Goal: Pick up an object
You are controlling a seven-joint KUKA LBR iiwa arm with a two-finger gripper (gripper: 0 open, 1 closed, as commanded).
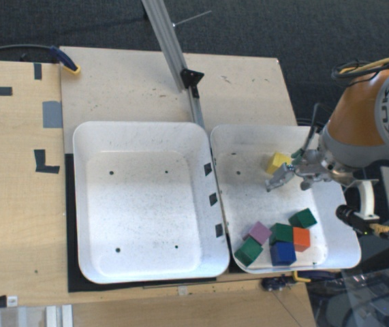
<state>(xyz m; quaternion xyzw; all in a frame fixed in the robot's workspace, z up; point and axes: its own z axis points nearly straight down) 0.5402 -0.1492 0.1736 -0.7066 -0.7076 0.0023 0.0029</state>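
Observation:
A yellow block lies in the upper middle of the right bin. My gripper reaches in from the right and sits right against the block's lower right side, low over the bin floor. Whether the block is inside its grasp is hidden by the gripper body. A cluster of blocks rests at the bin's front: a purple one, a green one, a dark green one, a blue one, an orange one and another green one.
The left bin stands beside the right one, with their rims meeting in the middle. A slanted metal pole comes down to the back of that shared rim. The arm's orange band hangs over the right bin's far right edge.

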